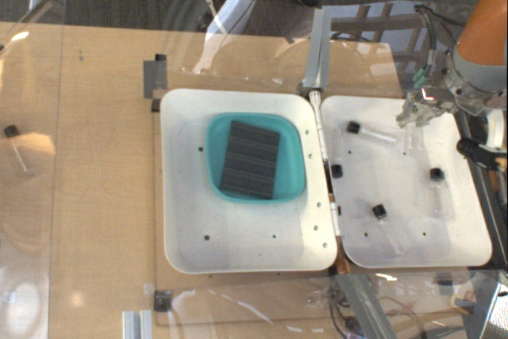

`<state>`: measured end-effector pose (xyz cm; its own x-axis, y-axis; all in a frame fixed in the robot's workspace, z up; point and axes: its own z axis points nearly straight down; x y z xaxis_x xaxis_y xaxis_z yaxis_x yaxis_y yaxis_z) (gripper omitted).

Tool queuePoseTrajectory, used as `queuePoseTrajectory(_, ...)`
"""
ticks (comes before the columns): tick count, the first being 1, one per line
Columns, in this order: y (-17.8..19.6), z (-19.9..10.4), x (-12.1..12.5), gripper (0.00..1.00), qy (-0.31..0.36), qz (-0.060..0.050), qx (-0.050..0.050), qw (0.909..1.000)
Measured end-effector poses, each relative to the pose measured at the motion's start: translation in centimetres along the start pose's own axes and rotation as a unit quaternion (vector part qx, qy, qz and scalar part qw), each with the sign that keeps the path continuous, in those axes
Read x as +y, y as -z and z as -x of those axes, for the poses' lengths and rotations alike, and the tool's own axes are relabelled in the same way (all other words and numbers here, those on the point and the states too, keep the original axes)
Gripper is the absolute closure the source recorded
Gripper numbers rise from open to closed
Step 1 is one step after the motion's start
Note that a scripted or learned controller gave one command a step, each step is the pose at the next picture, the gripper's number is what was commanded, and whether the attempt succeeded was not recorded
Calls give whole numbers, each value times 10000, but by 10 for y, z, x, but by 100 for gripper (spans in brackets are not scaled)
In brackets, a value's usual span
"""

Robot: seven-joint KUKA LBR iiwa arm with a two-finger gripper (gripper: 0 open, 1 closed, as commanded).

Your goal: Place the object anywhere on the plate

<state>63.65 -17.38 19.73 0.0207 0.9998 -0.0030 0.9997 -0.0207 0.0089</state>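
Block [252,159], dark and ribbed, lies flat on your teal plate [295,167] in the left bin [182,194]. Your gripper [418,109] hangs over the right bin's [468,242] upper edge, well apart from it; you cannot tell its state.

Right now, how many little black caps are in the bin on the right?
4. One cap sits near the top left, one by the left wall, one low in the middle, one toward the right. The arm may hide more.
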Motion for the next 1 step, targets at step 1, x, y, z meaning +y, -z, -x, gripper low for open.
queuePoseTrajectory(1, 0, 0, 0, 0, 0, 1, 0, 10000)
